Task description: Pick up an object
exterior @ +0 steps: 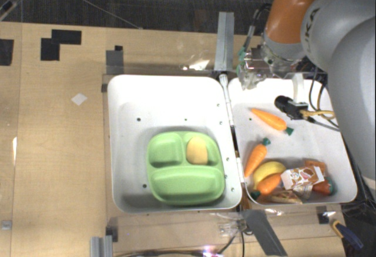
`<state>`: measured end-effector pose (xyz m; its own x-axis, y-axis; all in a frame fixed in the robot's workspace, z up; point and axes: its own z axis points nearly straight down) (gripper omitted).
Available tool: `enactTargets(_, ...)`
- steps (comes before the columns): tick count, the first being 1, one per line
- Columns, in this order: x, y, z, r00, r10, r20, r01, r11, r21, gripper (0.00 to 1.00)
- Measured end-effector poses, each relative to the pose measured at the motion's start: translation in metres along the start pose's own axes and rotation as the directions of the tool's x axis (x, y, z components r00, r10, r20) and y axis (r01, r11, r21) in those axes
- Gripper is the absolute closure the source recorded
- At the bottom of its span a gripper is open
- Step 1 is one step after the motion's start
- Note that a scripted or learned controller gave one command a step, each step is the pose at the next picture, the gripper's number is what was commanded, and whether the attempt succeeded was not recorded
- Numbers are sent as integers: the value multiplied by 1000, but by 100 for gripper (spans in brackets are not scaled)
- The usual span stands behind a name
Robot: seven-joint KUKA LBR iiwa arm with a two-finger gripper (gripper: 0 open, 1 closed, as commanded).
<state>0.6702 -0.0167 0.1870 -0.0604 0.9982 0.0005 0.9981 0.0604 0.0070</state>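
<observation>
Gripper [251, 76] small, blurry at right bin's [346, 159] far left corner; can't tell grip state. Arm [329, 20] hides bin's far edge. Carrots [269, 119] mid-bin, banana [267, 170] and packet [302, 178] near front. Left bin [126, 132]: green tray [182, 182].

The 2 shallow white bins [126, 132] look like smooth, faintly glossy plastic, as does the green sectioned tray [185, 182]. The pale bench top [53, 150] looks like matt wood, the orange carrots [268, 119] like matt plastic.
</observation>
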Motion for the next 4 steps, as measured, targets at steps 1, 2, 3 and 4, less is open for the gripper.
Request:
enactTargets(1, 0, 0, 0, 1000, 0, 0, 0, 1000, 1, 0)
enactTargets(2, -2, -3, 1, 998, -58, 1, 58, 998, 3, 0)
enactTargets(3, -93, -29, -66, 998, -65, 2, 65, 998, 0, 0)
enactTargets(4, -84, -66, 38, 999, -48, 0, 48, 999, 3, 0)
